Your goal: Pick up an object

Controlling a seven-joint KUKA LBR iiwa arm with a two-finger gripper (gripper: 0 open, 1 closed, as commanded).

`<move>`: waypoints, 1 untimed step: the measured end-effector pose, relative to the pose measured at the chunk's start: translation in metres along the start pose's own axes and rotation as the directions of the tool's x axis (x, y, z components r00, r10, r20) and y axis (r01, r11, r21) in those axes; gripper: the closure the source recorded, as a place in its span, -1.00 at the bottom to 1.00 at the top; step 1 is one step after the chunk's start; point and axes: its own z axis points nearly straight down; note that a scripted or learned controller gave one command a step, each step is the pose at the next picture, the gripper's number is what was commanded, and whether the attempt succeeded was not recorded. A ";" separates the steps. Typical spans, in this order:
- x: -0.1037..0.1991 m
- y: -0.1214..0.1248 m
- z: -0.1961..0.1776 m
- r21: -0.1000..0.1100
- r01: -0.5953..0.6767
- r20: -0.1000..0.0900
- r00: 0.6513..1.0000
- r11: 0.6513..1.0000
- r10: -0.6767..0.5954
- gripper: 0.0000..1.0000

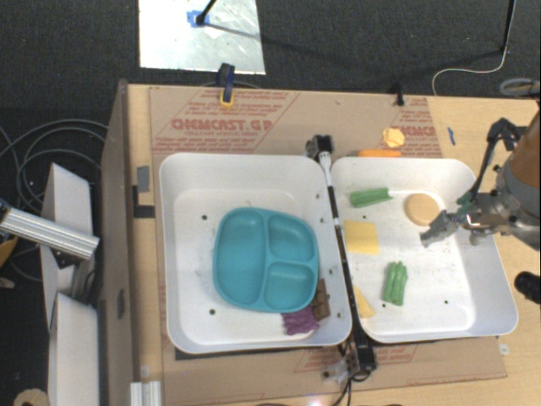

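The right bin (473, 311) holds a tan round piece (420, 207), a yellow square slice (362, 237), a green pod (369, 197), a green bunch (394, 282) and a small yellow wedge (363, 302). My gripper (452, 224) hangs over the right bin's right half, just right of and below the tan round piece. Its fingers (435, 229) stand apart with nothing between them. In the left bin (182, 227) lies a teal divided plate (265, 259), with a purple piece (297, 321) and a brown piece (321, 303) at its lower right.
The arm (520, 193) comes in from the right edge above the right bin. A yellow item (393, 137) and an orange stick (379, 152) lie on the cardboard behind the bins. A clamp (226, 83) sits at the bench's back edge.
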 end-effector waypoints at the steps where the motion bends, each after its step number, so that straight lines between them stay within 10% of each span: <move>1: 0.027 0.038 0.098 0.007 0.004 -0.002 1.000 1.000 -0.004 -1.00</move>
